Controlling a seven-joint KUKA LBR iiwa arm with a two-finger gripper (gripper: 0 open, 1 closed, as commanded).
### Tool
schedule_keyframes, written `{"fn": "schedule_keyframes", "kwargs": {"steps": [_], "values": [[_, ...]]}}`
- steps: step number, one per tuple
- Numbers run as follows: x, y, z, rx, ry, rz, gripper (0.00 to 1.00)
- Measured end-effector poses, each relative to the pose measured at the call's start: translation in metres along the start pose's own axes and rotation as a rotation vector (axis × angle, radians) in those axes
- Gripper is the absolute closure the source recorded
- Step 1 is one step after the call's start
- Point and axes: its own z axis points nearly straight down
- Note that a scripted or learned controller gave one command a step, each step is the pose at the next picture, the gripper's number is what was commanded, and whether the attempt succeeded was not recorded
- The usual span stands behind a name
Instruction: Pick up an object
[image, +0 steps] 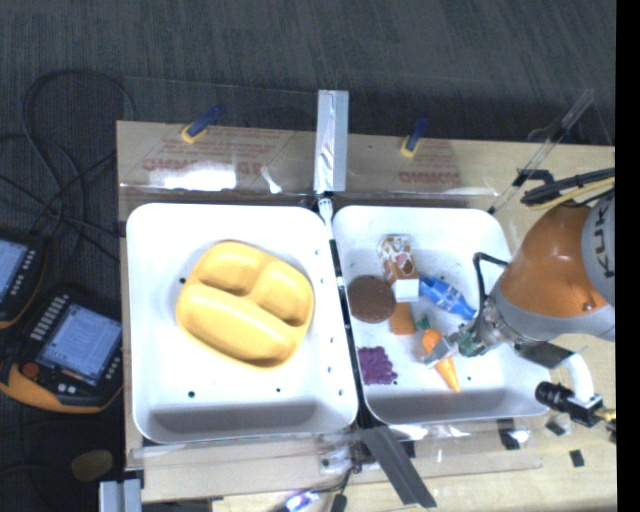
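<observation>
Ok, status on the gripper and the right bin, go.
Gripper low in right bin, beside orange carrot. Nothing seen held. Blue item, brown disc crowd close.
</observation>
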Motion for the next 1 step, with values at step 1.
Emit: {"fn": "schedule_keyframes", "kwargs": {"steps": [1], "values": [[0.0557,0.0184,-0.0654,0.013,0.008,-0.138,1.00]]}}
